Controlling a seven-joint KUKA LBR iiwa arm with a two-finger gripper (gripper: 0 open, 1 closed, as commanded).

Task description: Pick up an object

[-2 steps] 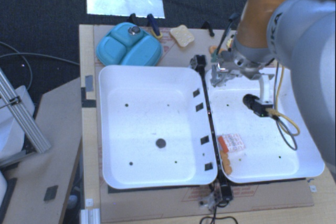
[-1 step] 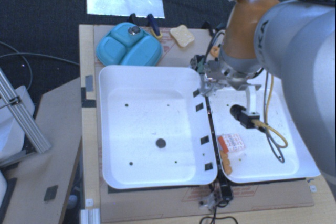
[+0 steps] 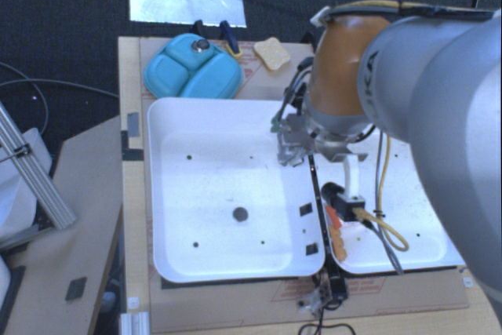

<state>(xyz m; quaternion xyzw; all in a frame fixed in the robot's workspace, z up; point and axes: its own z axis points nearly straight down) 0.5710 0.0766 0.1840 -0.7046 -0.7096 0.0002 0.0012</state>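
Disc (image 3: 240,213) flat on left bin (image 3: 180,247) floor, round, no long axis; end effector (image 3: 292,147) state unclear

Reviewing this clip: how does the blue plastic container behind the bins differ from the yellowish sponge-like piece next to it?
The blue container is plainly larger than the yellowish piece. The container is bright blue and glossy, with moulded compartments and a small dark knob on it; the yellowish piece is tan, matte and plain. The container's outline is rounded, while the yellowish piece is roughly square. Both lie on the bench behind the white bins, outside them, apart from the gripper.
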